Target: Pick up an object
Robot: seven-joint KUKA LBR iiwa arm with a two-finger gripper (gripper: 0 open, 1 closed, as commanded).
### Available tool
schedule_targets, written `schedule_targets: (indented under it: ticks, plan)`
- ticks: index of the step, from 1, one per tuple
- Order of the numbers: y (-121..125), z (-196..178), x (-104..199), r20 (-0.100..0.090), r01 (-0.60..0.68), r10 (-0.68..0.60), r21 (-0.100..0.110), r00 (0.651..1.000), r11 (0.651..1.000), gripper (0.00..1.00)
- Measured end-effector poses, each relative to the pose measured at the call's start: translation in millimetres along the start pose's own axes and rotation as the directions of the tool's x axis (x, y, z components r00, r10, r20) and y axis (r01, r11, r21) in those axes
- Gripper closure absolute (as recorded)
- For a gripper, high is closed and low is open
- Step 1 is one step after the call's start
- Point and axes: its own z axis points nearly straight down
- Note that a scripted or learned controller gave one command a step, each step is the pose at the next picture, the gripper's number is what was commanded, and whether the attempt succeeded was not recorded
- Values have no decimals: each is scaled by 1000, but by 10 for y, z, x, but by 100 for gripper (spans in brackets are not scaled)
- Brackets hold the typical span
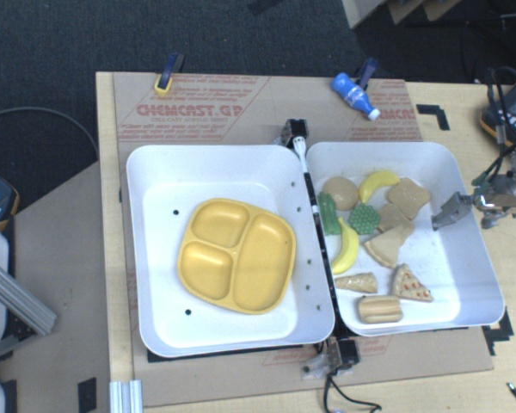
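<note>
At the near edge of the right bin (477, 256) lie a hot dog (379, 309), a pizza slice (410, 285) and a small cone-like piece (356, 282). Behind them, along the bin's left wall, are a banana (347, 248), a green piece (328, 214) and bread pieces (397, 222), with a second banana (378, 181) toward the far edge. The left bin (146, 256) carries a yellow divided plate (237, 254). At the right edge of the right bin the gripper (451, 211) hangs, and I cannot tell its state; nothing is seen in it. I judge the approach step is in hand. The next move needs a reach left over one piece, then a straight descent.
</note>
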Motion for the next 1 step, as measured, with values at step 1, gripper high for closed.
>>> schedule_targets:
  ticks: [1]
  plan:
    - [22,638,8,0,0,0,1,1000,1000,0]
